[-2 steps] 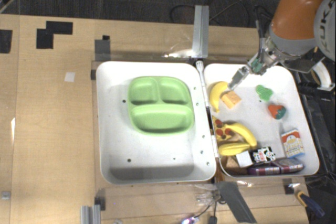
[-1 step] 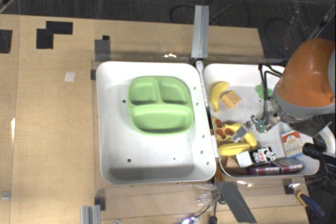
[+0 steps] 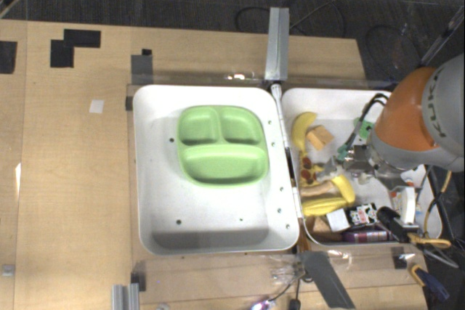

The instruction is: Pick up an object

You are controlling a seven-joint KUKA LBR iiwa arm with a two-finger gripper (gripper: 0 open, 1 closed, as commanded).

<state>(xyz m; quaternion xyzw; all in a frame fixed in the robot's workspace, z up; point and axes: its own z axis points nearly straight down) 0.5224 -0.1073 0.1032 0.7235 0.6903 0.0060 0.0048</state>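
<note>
1. Camera view, layout: wooden bench (image 3: 65, 178) carries two shallow white plastic bins. The left bin (image 3: 156, 229) holds a light green moulded plate with three compartments (image 3: 221, 144), lying flat near its middle. The right bin (image 3: 341, 102) holds the clutter.

2. Camera view, arm: the grey arm with the orange band (image 3: 407, 120) reaches in from the right. The end effector (image 3: 347, 158) sits low over the middle of the right bin. I cannot tell whether it is open, closed or gripping anything; the wrist hides the tips.

3. Camera view, candidate objects: a yellow curved banana (image 3: 302, 128) and a small tan block (image 3: 320, 136) lie side by side at the bin's far left. Small dark red pieces (image 3: 309, 169) lie below them. A second yellow banana-like piece (image 3: 330, 200) lies along the near left, just beside the end effector, probably the target. A dark purple marker-shaped item (image 3: 367, 234) and a small black-and-white box (image 3: 361, 215) crowd the near edge.

4. Risks, judged:
   - Items touch or overlap, so a closing grip may catch two things or only shove them.
   - The curved, smooth yellow piece could roll or squirt out of a pinch.
   - Targets hug the bin's left wall, so a tip may strike it.
   - A loose cable near the wrist could snag.
</note>
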